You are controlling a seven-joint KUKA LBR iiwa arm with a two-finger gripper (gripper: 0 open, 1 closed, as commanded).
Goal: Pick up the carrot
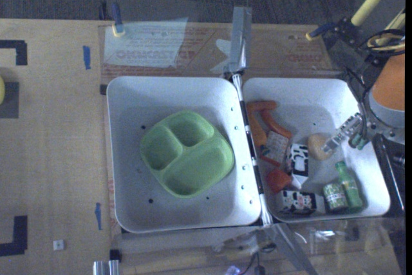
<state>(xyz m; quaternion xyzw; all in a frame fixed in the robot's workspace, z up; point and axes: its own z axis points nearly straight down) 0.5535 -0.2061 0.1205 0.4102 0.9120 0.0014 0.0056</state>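
The carrot is an orange, elongated piece lying along the left wall of the right bin, next to a second orange-brown curved piece. My gripper hangs over the right part of that bin, with its tip right beside a tan rounded object. It is well to the right of the carrot and apart from it. The arm's orange band is at the right edge.
The right bin also holds a red piece, black-and-white cartons, a small packet, a green bottle and a green can. A green divided plate lies in the left bin.
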